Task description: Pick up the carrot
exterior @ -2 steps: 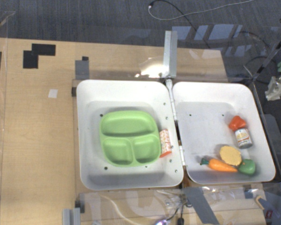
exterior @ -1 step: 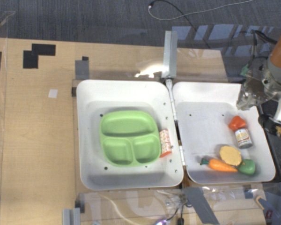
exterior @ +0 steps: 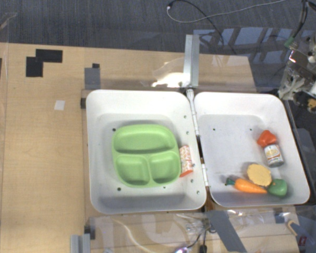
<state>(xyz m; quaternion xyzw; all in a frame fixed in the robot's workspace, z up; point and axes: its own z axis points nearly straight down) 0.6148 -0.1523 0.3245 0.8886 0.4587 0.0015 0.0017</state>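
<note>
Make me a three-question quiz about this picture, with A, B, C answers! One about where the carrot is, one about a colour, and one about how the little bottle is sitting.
1. Where is the carrot?
A. On the green tray
B. In the right bin, near its front edge
C. On the bench outside the bins

2. What colour is the divided tray in the left bin?
A. Green
B. Blue
C. Red

3. How is the bottle with the red cap sitting?
A. Standing upright
B. Lying on its side
C. Stacked on the carrot

Answers: 1 B, the carrot lies low in the right bin. 2 A, the tray is light green. 3 B, the bottle lies flat, its cap pointing away.
</note>
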